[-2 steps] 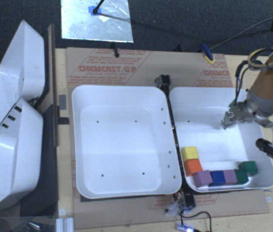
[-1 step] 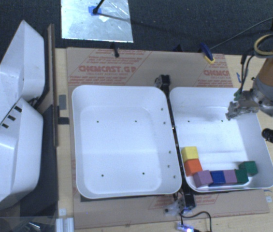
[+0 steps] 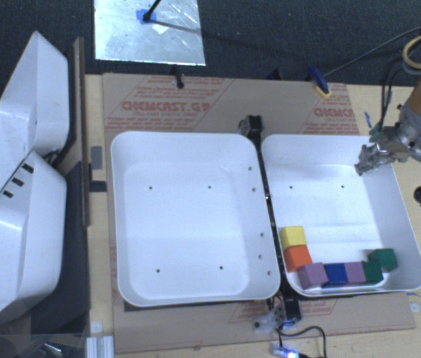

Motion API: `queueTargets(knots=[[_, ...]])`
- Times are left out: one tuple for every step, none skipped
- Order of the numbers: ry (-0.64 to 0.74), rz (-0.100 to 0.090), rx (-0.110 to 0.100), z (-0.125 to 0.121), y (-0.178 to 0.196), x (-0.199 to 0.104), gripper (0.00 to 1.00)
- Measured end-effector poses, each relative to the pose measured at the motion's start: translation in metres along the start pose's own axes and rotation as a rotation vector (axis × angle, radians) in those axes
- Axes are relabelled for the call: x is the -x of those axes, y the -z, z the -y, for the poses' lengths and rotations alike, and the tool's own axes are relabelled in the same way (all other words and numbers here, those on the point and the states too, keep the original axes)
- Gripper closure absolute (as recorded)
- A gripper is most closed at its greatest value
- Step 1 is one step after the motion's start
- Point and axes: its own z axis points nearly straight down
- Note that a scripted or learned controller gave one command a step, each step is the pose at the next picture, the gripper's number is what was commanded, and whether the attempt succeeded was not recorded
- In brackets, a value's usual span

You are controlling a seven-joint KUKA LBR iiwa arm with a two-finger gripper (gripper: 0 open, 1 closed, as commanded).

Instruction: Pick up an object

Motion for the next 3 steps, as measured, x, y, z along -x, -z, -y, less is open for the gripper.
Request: queueTargets(knots=[[0.0, 0.0, -0.002, -0.001, 0.019, 0.0, 1.0], [0.002, -0.001, -0.003, 0.018, 0.019, -0.04, 1.0], [0.003, -0.002, -0.005, 0.034, 0.013, -0.085, 1.0]])
